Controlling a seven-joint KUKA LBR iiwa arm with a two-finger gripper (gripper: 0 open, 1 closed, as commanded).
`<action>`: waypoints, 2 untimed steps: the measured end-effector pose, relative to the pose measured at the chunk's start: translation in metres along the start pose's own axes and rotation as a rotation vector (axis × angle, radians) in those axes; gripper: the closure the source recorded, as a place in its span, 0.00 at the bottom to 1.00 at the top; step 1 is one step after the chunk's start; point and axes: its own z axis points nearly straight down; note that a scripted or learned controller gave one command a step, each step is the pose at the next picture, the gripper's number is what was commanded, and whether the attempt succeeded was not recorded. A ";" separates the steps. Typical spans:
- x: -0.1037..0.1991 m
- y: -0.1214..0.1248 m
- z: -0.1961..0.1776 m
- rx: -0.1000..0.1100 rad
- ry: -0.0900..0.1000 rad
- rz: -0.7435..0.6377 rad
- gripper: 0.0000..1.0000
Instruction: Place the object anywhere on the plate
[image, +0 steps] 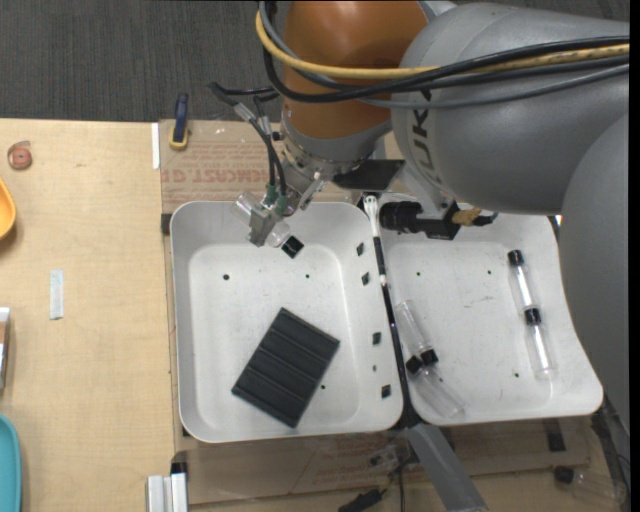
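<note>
A black ribbed rectangular plate lies flat and askew in the lower middle of the left bin. My gripper hangs over that bin's far edge, well above and behind the plate, pointing down and to the left. A small black block sits just right of the gripper's tip; I cannot tell whether it touches the gripper or rests on the bin floor. The large grey arm and its orange band cover the upper right of the view.
The right bin holds two clear tubes with black caps, one near its right side and one by the divider. Small black clips line the divider between the bins. A wooden bench lies to the left.
</note>
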 end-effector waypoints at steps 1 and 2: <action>0.013 -0.008 -0.103 -0.001 -0.001 -0.276 1.00; -0.012 0.026 -0.149 -0.003 -0.002 -0.600 1.00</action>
